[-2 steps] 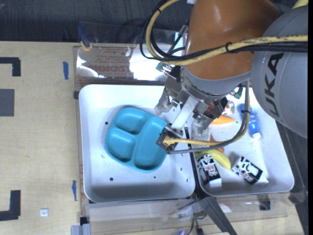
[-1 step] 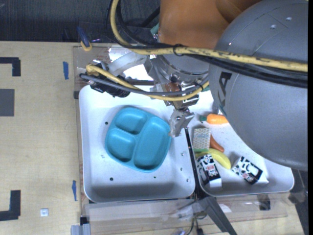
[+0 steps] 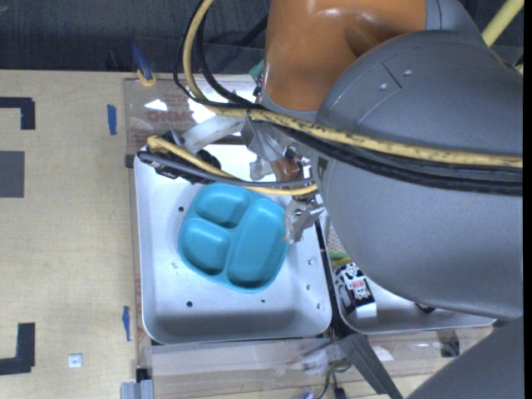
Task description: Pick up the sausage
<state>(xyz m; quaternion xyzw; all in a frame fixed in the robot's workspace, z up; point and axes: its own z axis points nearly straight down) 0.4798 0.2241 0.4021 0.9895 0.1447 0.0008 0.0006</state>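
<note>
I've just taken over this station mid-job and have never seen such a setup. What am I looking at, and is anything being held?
This is one camera fixed above the bench, looking down at a slant. The big grey and orange shape is the robot arm, reaching in from the right and down over the left bin. That white bin holds a blue plate with compartments. The right bin is mostly hidden under the arm; a small black, white and red item lies in it. The yellow and black loops are the arm's cables. By the arm's tip, just beyond the plate, a small brown bit shows. It is too unclear to say whether that is the sausage, or whether it is held.
</note>
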